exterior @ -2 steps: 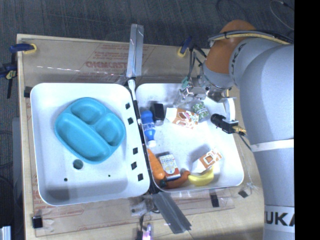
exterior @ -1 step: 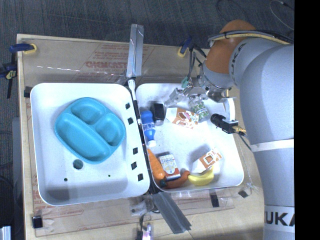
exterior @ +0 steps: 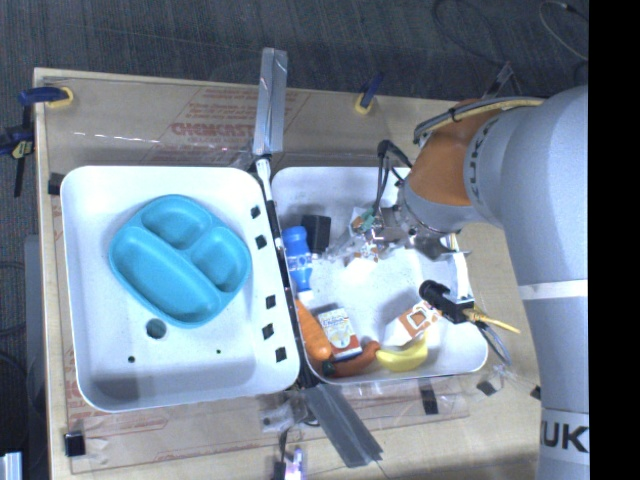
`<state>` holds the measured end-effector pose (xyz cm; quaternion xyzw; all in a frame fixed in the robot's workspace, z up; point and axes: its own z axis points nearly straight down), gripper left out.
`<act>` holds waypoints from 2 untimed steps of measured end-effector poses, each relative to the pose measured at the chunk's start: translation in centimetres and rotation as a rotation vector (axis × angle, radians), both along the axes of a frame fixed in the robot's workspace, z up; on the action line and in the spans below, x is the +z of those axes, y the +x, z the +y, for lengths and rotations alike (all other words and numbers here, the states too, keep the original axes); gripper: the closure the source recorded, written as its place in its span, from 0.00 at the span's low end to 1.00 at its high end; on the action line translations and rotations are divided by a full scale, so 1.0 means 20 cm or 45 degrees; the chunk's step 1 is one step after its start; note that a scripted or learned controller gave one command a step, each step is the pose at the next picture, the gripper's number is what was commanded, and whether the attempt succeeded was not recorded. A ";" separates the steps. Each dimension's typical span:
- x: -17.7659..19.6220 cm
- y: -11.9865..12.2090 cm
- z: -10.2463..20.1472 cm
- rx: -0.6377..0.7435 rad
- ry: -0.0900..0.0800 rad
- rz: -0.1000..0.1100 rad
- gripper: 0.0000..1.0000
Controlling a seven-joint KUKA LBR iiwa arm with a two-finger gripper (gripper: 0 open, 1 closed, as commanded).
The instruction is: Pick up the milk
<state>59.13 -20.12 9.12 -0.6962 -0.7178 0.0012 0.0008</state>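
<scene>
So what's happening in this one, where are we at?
The grey arm is reaching into the right bin, its end effector low over the clutter near the bin's far side. The milk carton lies untouched near the front wall, beside a carrot and a banana. A blue bottle stands by the divider. The left bin holds a blue divided plate.

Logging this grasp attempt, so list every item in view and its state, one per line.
Blue tray: lying flat in the left bin.
Blue bottle: at the right bin's left wall.
Milk carton: lying in the right bin, not held.
Carrot: lying beside the milk carton.
Banana: lying near the front rim.
Gripper: low over the right bin.
</scene>
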 end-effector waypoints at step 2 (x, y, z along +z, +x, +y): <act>0.37 0.14 0.35 -0.273 0.001 0.006 1.00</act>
